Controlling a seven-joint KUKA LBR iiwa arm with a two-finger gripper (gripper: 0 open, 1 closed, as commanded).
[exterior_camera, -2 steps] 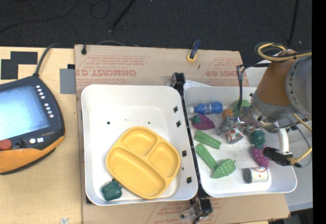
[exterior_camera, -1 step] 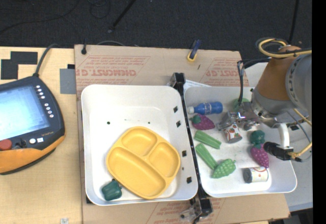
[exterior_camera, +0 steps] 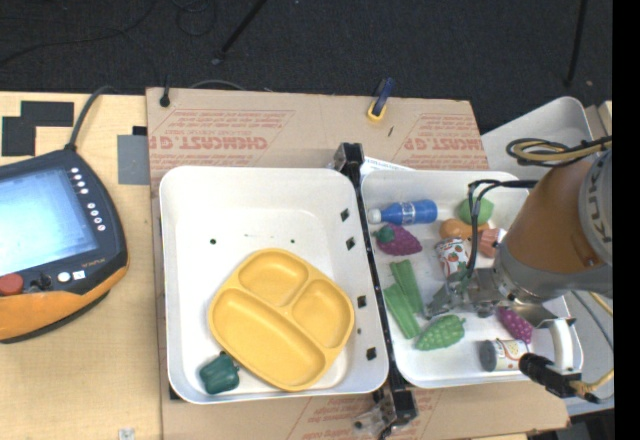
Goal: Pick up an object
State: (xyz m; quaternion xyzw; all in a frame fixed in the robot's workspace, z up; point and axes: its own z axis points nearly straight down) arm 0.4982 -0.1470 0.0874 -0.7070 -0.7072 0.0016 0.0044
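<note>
Item: we logged a green knobbly plastic toy shaped like a leaf or cluster (exterior_camera: 441,333), lying flat in the right-hand shallow white bin (exterior_camera: 545,380), towards its near edge, with its long axis running from lower left up to the right. We judged it the likeliest thing to be picked, since the two-finger gripper (exterior_camera: 447,300) stood just above and slightly left of its upper end, near to it and possibly touching; the slant of the view kept us from settling that. The grey metal fingers (exterior_camera: 438,306) were partly overlapped by the wrist, so we could not tell how far apart they stood, and we saw nothing held between them. Adjacent: a long flat green plastic strip (exterior_camera: 404,296), lying just left of the gripper with its long axis running up and down the bin, its lower end near the knobbly toy. Further off in the same bin: a purple bumpy grape-like toy (exterior_camera: 399,240), a blue and white small bottle (exterior_camera: 406,212), a red and white small carton (exterior_camera: 453,253), a pink-purple oblong toy (exterior_camera: 516,323) and a small grey-capped cylinder (exterior_camera: 499,355) by the near right corner. Left-hand white bin (exterior_camera: 260,193): a yellow sectioned plastic plate (exterior_camera: 282,317) and a dark green small block (exterior_camera: 219,374) at its near left corner.
</note>
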